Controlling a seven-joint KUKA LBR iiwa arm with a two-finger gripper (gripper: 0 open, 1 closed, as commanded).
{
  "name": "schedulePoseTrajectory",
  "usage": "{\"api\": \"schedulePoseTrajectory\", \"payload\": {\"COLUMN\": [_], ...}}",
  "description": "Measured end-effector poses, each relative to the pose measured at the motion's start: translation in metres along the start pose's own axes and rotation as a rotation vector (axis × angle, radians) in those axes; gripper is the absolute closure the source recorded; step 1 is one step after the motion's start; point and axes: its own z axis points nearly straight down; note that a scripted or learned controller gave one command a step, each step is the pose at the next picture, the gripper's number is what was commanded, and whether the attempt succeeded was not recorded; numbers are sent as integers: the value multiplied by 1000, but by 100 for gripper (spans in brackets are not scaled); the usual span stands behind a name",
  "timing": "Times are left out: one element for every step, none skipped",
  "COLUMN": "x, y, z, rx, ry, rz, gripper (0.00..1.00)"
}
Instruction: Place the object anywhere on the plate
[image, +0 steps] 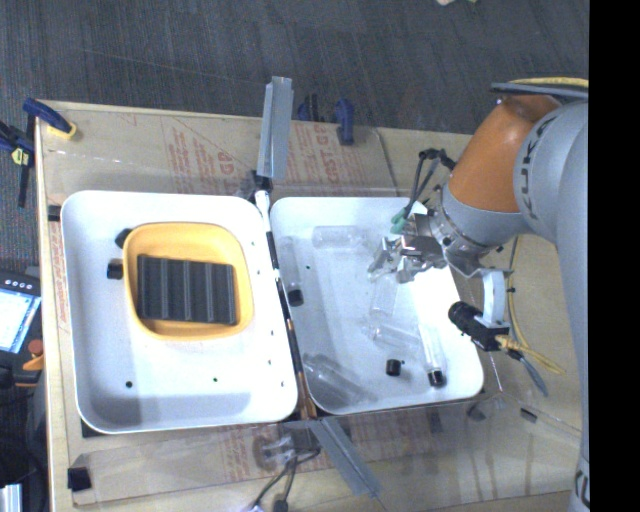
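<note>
Bench (150, 150) of brown board bears two white bins (90, 390); fingers' (392, 262) state unclear.

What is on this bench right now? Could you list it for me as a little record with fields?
Bench: two shallow white bins side by side
Left bin: holds a yellow plate with a dark ribbed insert
Right bin: holds clear plastic items, hard to make out, and a small black piece
Arm: grey with an orange band, reaching in from the right
Gripper: over the right bin's upper part
Held object: cannot tell
Plate contents: nothing placed on it besides the insert
</note>
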Motion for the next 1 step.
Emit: {"api": "schedulePoseTrajectory", "payload": {"x": [118], "y": [-4], "z": [6], "rx": [2], "ry": [-1], "rz": [-132], "gripper": [100]}}
